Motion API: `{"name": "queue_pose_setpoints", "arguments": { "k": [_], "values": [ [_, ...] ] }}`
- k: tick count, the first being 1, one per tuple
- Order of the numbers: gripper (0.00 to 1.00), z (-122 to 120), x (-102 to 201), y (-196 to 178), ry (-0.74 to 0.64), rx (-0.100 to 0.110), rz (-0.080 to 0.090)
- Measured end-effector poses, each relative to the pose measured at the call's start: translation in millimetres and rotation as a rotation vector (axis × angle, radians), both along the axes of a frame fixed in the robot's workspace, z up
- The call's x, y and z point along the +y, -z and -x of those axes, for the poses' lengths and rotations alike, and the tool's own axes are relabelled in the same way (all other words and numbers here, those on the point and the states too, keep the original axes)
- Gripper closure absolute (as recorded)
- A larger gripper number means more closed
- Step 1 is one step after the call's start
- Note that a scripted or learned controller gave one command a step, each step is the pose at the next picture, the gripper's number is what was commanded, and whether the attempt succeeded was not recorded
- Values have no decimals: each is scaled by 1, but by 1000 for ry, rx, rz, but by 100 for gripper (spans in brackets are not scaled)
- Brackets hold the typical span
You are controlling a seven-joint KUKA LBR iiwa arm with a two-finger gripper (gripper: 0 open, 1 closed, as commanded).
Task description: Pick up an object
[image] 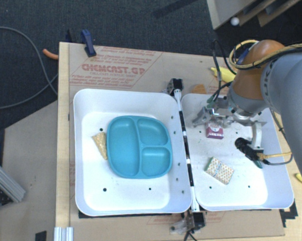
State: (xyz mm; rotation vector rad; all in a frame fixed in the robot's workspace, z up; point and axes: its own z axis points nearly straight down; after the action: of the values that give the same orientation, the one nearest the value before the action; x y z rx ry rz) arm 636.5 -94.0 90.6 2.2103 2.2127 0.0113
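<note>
My gripper hangs low over the back left part of the right bin, and its fingers stand open. A small maroon and white block lies on the bin floor right at the fingertips, and I cannot tell whether they touch it. A pale patterned packet lies nearer the front of the same bin, apart from the gripper. In the left bin sits a teal divided plate with a tan, sponge-like piece tucked at its left edge.
The grey arm with its orange band comes in from the upper right above the right bin's back corner. A ridge separates the two bins. A blue clip and a yellow scrap lie on the board behind the bins.
</note>
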Motion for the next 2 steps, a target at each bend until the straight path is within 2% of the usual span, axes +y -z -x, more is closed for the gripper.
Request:
{"name": "queue_pose_setpoints", "arguments": {
  "k": [1,2],
  "values": [
    [100,-1,-1,-11,0,-3,2],
    [0,-1,-1,-11,0,-2,2]
  ]
}}
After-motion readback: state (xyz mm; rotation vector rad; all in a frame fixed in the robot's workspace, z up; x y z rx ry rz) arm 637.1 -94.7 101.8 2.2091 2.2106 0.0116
